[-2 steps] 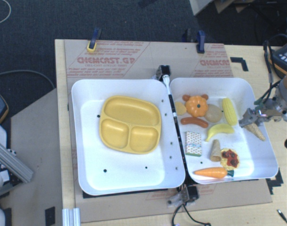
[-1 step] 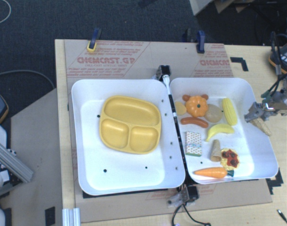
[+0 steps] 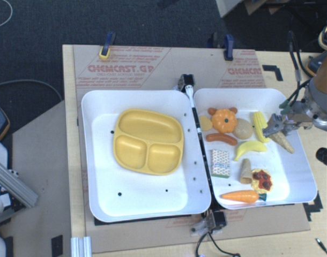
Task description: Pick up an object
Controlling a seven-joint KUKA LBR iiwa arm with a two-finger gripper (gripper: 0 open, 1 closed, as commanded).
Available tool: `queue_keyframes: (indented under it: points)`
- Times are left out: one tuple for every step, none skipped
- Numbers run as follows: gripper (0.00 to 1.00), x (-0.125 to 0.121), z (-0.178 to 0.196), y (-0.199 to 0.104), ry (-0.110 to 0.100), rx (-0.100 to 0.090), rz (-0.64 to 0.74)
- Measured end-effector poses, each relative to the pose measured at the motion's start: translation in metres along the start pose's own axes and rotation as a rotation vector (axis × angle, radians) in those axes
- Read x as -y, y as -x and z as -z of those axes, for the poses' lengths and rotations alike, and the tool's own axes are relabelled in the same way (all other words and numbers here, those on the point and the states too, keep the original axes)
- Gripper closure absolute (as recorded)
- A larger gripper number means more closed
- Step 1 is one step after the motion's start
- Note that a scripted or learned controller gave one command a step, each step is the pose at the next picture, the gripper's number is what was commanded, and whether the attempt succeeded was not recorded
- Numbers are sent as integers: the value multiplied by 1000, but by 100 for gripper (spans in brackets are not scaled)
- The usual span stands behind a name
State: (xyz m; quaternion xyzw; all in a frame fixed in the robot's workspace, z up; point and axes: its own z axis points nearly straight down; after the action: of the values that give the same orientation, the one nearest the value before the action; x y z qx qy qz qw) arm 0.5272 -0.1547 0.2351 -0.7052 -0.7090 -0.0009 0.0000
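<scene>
My gripper [image 3: 273,128] hangs low over the right side of the right bin [image 3: 305,182], reaching in from the right. It sits just right of a yellow corn cob [image 3: 258,123] and above a tan cone-shaped piece [image 3: 285,142]. A yellow banana [image 3: 249,149] lies just below and to the left of it. Further left are an orange pumpkin [image 3: 225,120], a beige round piece [image 3: 243,127] and a sausage [image 3: 221,138]. Nothing can be seen held in the gripper.
The right bin also holds a small printed box [image 3: 221,163], a tan cylinder [image 3: 245,171], a pizza slice [image 3: 261,180] and a carrot [image 3: 239,196] near its front edge. A yellow divided plate [image 3: 148,142] lies in the left bin [image 3: 99,159].
</scene>
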Motion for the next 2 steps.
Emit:
queue_keyframes:
  points:
    - [100,-12,-5,-62,-3,0,-1]
    - [100,-16,-17,-112,-4,-1,-1]
